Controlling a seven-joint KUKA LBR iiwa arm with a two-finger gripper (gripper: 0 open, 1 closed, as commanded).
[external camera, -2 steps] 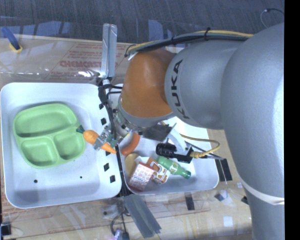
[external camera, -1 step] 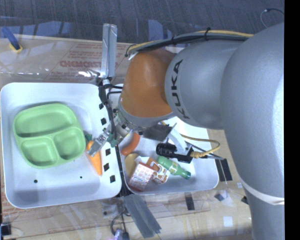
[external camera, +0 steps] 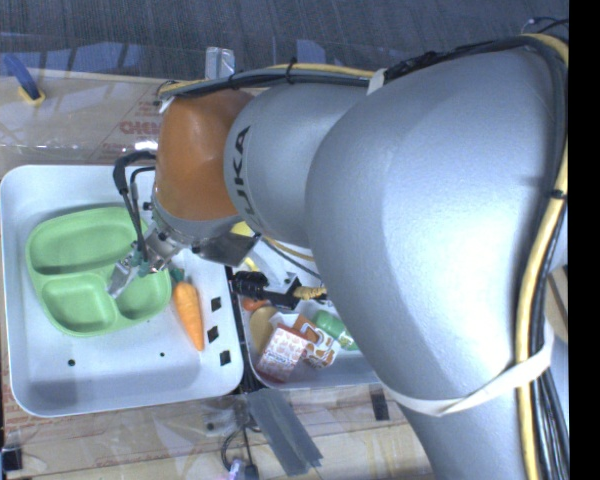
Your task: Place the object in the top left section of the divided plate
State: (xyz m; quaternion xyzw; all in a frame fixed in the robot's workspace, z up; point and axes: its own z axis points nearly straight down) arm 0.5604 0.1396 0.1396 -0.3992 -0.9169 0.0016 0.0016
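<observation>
The left bin (external camera: 100, 378) holds a green divided plate (external camera: 38, 268) toward its left wall, and a carrot (external camera: 188, 313) lies on the bin floor just beside the plate's right rim, tip toward the near wall. We take the carrot to be the object, as it is the loose item nearest the plate. The arm (external camera: 380, 218) reaches across the right bin (external camera: 280, 256), where a packet (external camera: 292, 348) and other items lie partly hidden beneath it. The gripper (external camera: 132, 270) hangs low over the plate's inner ridges, at the right end of the top left section (external camera: 80, 238). We cannot tell whether it is open or closed, nor whether it carries anything. If it holds nothing, we judge that the carrot must be grasped first, across its thick middle. To place well, we would move left past the ridge, centre over the top left section, and release low so the carrot neither rolls nor bridges a divider.
</observation>
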